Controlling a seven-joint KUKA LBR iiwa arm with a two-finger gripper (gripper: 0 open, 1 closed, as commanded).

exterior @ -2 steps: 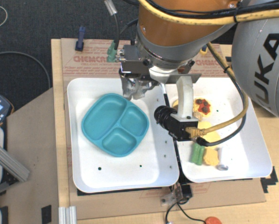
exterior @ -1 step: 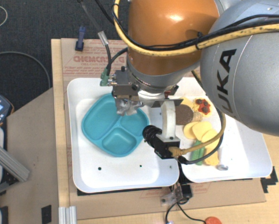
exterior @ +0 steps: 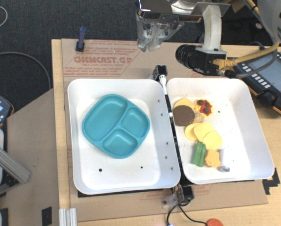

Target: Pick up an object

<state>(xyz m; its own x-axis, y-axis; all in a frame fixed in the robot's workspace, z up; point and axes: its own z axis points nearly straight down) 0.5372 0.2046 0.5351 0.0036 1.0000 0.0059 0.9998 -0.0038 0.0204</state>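
Observation:
My gripper (exterior: 148,42) hangs high above the bench's far edge, beyond both bins, with nothing between its fingers. The right bin (exterior: 244,126) holds a cluster of small toy foods: a brown round cookie (exterior: 183,115), a red and dark piece (exterior: 204,107), several yellow round slices (exterior: 204,132), a green piece (exterior: 198,154) and a small grey item (exterior: 222,166). In the left bin (exterior: 84,173) lies a teal plate (exterior: 116,125) with three compartments.
A brown cardboard sheet (exterior: 105,55) with red lettering lies under both bins, with a small blue clip (exterior: 80,38) at its far left edge. A black divider strip (exterior: 168,112) runs between the bins. A dark device (exterior: 265,76) sits at the right.

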